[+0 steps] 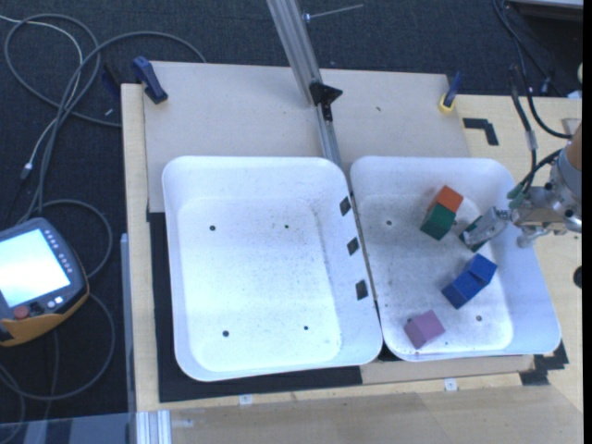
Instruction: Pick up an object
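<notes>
The right bin (523, 289) holds several blocks. An orange block (449, 198) sits at the upper middle with a green block (437, 221) touching its lower left side. A blue block (470, 280) lies lower down, and a purple block (425, 327) rests near the bin's front edge. My gripper (485, 228) reaches in from the right and sits low over the bin, just right of the green block and above the blue one. Nothing is seen held in it.
The left bin (185, 248) lies beside the right one, with a ridge between them. A metal pole (294, 40) slants over the bench's back. Clamps sit at the board's far corners. A teach pendant (32, 280) and cables lie on the floor at left.
</notes>
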You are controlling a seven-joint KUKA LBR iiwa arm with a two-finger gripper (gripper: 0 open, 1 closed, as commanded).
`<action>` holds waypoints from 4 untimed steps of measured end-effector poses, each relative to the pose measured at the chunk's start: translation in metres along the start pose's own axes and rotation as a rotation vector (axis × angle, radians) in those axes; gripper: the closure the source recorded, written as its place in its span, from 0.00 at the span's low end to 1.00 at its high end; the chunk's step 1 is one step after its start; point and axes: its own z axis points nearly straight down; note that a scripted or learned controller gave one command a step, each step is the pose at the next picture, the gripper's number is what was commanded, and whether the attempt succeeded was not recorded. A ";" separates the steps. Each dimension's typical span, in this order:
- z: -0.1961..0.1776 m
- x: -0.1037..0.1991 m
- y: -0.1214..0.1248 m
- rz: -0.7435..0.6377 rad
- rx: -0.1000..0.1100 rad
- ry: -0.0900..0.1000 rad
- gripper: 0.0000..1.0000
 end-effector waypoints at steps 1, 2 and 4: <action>0.106 -0.024 0.062 0.000 -0.019 -0.009 0.00; 0.123 -0.015 0.131 0.000 0.010 -0.005 0.00; 0.039 0.023 0.072 0.000 -0.003 0.000 0.00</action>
